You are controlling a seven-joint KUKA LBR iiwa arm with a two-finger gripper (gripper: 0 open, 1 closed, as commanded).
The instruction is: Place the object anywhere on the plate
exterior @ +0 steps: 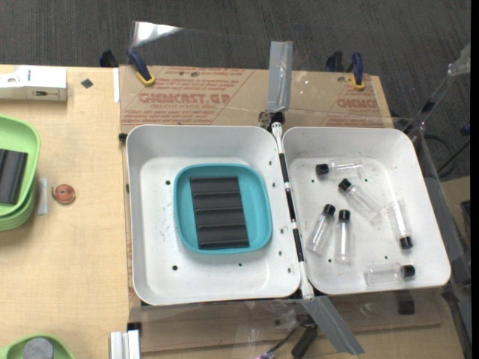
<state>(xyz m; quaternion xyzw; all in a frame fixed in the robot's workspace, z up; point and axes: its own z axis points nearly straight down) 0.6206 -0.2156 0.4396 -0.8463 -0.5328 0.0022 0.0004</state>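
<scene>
The plate (pixel 223 211) lies in the left bin (pixel 150 200); vials (pixel 343 234) lie in the right bin (pixel 426 223).

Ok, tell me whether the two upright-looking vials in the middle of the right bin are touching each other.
Apart. The camera view shows a strip of white bin floor between the left vial and the right vial along their whole length.

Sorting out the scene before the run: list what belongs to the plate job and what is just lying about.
Belongs to the job:
- teal plate with black ridged insert, in the left bin
- six clear vials with black caps, loose in the right bin

Lying about:
- green dish
- white box
- small copper-coloured disc
- clamps
</scene>
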